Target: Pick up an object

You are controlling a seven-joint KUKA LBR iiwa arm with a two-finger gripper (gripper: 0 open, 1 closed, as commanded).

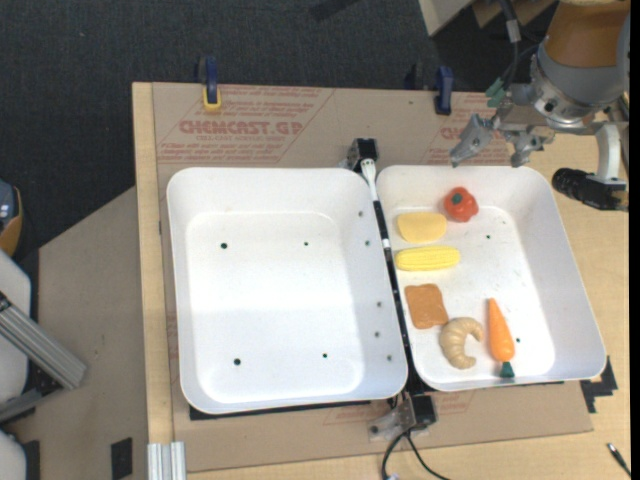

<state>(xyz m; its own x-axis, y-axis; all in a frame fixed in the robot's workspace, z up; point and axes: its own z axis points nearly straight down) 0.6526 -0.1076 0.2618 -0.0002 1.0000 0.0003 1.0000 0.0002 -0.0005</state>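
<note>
Camera view takes in one brown cardboard-faced bench board (pixel 300 118) bearing two shallow white plastic bins side by side, the left bin (pixel 190 298) and the right bin (pixel 570 298), with their inner rims touching along a black strip. One grey robot arm with an orange band (pixel 588 13) reaches in at the upper right, above the far rim of the right bin. Its one two-finger metal claw (pixel 495 148) hangs spread wide, released, with nothing between its fingers (pixel 468 146) and touching nothing; the tips sit just beyond the bin's far edge. Six toy foods lie in the right bin: one yellow corn cob (pixel 428 259), one pale yellow rounded wedge (pixel 421 227), one orange carrot with a green tip (pixel 500 332), one tan croissant (pixel 461 341), one brown toast-like slab (pixel 427 306) and one small red tomato with a green top (pixel 460 203), which lies nearest the claw. Two blue clamps (pixel 210 76) grip the board's far edge.
</note>
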